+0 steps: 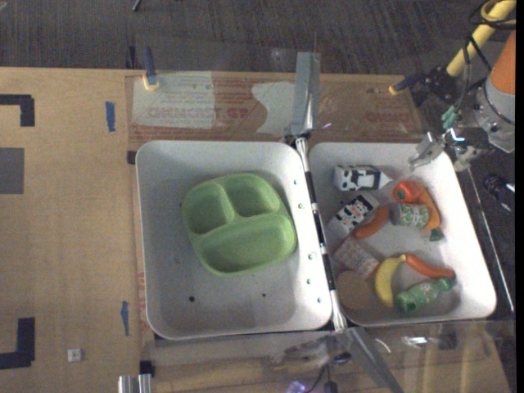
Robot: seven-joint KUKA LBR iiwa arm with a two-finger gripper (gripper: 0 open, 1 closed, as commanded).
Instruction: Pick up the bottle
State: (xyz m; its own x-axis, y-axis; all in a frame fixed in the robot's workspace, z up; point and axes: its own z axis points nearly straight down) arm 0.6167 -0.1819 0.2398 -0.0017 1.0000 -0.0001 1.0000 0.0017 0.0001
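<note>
The pincer hangs at the far right corner of the right bin, just over its rim, below the grey wrist and orange band of the arm. Whether it is apart or together cannot be told at this size; nothing shows clamped in it.

Closest to it inside the right bin lie an orange carrot-like toy and a small grey can touching it. Farther left sit two black-and-white cow-patterned cartons, one behind the other, with an orange sausage shape beside the nearer one. Toward the near side are a patterned packet, a round tan disc, a yellow banana and another carrot.

The bottle, green, lies on its side in the near right part of this bin, just beside the banana and well apart from the pincer.

The left bin holds a green divided plate. Both bins rest on the tan surface.
</note>
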